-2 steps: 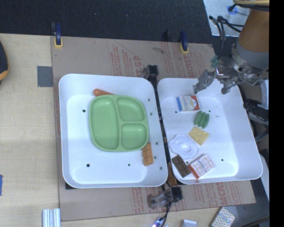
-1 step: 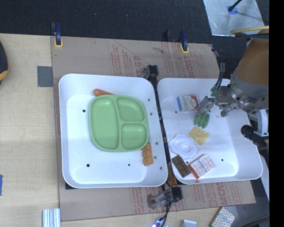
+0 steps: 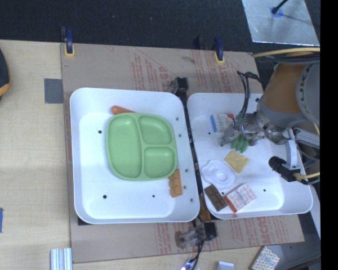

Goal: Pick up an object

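- The claw [image 3: 236, 135] hung low over the right bin [image 3: 290, 202], just above a green object [image 3: 240, 144]; its opening could not be told.
- Nothing appeared lifted; the pick seemingly remained undone.

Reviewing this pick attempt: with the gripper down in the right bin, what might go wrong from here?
The gripper sits over a green item packed close to a yellow block and a blue-and-white packet, so it may nudge or catch a neighbour instead. The green item looks small and partly hidden, so a grasp could slip. Whether anything is between the fingers cannot be told, so lifting may come up with nothing.
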`<state>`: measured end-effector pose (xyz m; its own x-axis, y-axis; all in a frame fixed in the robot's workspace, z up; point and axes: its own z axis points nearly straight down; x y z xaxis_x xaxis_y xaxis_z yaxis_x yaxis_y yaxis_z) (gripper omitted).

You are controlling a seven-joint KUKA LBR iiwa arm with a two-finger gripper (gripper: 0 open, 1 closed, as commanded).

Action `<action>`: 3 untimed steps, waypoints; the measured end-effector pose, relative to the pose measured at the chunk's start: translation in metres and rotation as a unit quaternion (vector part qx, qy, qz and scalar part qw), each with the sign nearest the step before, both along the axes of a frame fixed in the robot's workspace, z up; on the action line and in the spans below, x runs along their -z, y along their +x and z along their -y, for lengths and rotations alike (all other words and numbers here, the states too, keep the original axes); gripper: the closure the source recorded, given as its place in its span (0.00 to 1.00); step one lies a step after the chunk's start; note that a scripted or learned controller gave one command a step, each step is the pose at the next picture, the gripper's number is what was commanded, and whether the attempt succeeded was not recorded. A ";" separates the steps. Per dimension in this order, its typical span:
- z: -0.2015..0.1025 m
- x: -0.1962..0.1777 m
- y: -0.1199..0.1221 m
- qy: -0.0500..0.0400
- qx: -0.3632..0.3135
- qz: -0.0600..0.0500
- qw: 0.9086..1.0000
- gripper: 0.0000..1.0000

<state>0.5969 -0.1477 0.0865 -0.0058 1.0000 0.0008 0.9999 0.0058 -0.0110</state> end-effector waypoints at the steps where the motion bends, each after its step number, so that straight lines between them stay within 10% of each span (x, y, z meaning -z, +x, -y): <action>1: 0.002 -0.016 0.001 -0.001 0.000 0.003 1.000 1.00; 2: -0.041 -0.005 0.007 0.000 -0.001 0.003 1.000 1.00; 3: -0.110 -0.112 0.026 0.001 -0.003 0.010 1.000 1.00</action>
